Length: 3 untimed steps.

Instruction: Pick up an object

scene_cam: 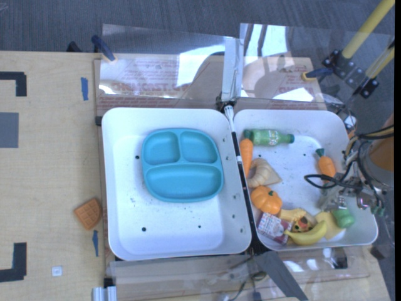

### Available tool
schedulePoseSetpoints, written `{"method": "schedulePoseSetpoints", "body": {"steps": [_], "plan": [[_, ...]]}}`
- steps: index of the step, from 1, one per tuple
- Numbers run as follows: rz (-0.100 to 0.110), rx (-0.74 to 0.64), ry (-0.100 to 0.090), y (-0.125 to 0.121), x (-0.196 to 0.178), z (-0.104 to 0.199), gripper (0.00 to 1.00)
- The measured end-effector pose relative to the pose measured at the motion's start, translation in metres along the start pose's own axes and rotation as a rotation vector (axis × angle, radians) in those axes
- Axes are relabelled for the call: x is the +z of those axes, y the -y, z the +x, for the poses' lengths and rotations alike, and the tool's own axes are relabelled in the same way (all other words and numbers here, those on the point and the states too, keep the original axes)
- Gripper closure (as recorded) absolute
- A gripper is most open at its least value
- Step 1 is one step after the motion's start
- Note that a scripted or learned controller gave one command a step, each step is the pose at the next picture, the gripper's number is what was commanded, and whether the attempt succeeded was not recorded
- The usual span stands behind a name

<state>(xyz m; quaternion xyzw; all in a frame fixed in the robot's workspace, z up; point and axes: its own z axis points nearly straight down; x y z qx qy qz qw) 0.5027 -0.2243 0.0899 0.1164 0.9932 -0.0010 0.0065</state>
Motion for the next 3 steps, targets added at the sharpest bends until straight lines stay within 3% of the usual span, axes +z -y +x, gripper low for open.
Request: {"method": "schedulePoseSetpoints", "body": {"steps": [1, 2, 3], "plan": [[0.000, 0.174, 0.001, -0.028, 0.001, -0.059, 1.00], [0.000, 0.289, -0.003, -0.028, 0.000, 0.027, 1.00], [0.004, 0.039, 0.004, -0.028, -0.001, 0.023, 1.00]]}}
